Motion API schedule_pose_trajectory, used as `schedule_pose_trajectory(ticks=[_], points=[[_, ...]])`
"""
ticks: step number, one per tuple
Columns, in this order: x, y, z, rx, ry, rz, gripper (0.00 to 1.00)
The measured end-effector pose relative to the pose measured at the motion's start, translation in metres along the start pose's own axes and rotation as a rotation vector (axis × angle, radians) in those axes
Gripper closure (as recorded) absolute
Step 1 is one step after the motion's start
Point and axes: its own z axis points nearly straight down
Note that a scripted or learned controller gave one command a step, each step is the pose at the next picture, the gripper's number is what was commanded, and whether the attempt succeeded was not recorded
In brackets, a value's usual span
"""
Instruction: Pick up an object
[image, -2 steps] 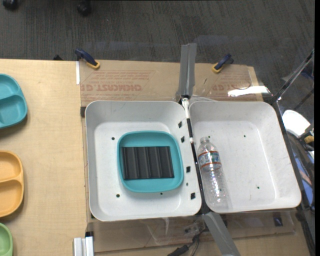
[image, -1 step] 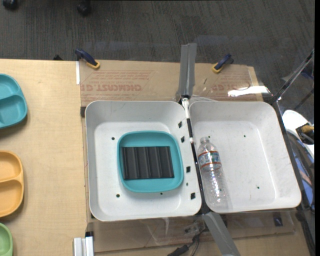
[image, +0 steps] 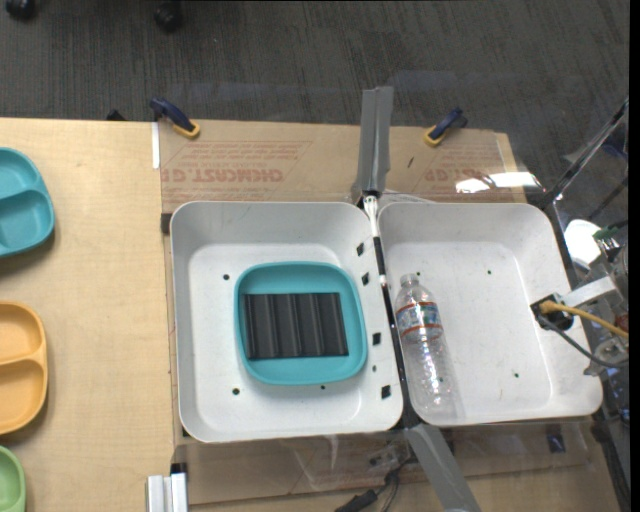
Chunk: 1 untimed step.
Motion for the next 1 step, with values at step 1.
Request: schedule_pose_trajectory(ticks=[1], points=[[-0.0033, 0.0155, -0.0113, -0.002, 0.001, 0.019, 0.00]])
